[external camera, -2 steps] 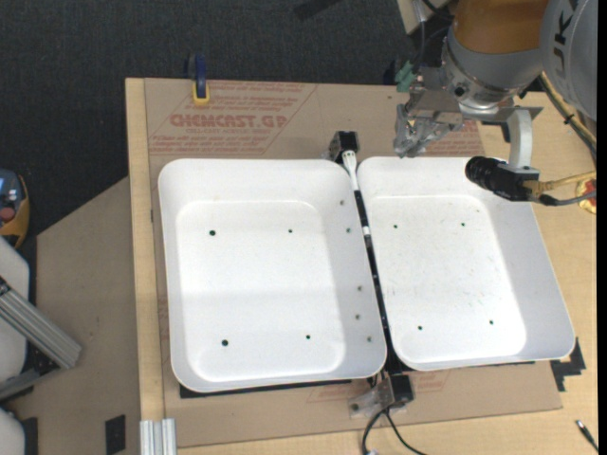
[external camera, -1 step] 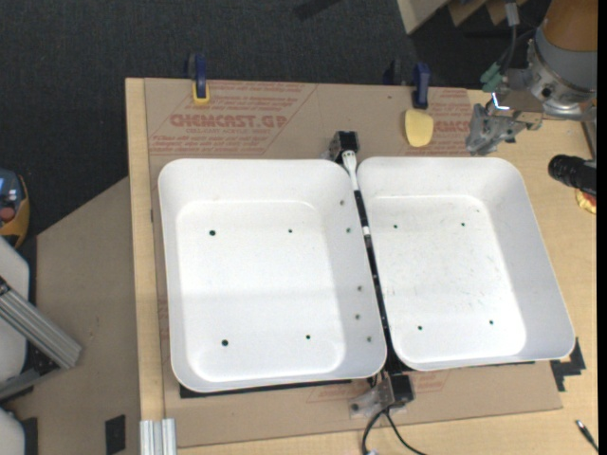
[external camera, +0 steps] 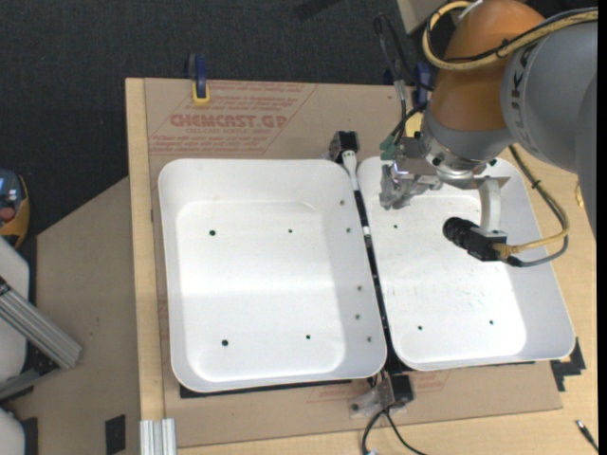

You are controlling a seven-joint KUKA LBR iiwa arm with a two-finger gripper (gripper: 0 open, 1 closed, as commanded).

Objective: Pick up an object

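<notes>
My gripper [external camera: 395, 193] hangs low over the far-left corner of the right bin [external camera: 474, 335], close to the divide between the two bins. The grey wrist and the orange band [external camera: 484, 45] rise above it toward the upper right. The wrist hides the bin's far edge. A black cylinder with a yellow cable [external camera: 471, 237] juts out from the wrist over the middle of the right bin.
The left bin [external camera: 256, 349] lies beside the right one, and both rest on a cardboard sheet [external camera: 247, 112]. A small black clamp [external camera: 342, 145] sits at the far end of the seam between the bins. Another clamp [external camera: 391, 391] is at the near end, and a blue clamp [external camera: 198, 74] is at the back left.
</notes>
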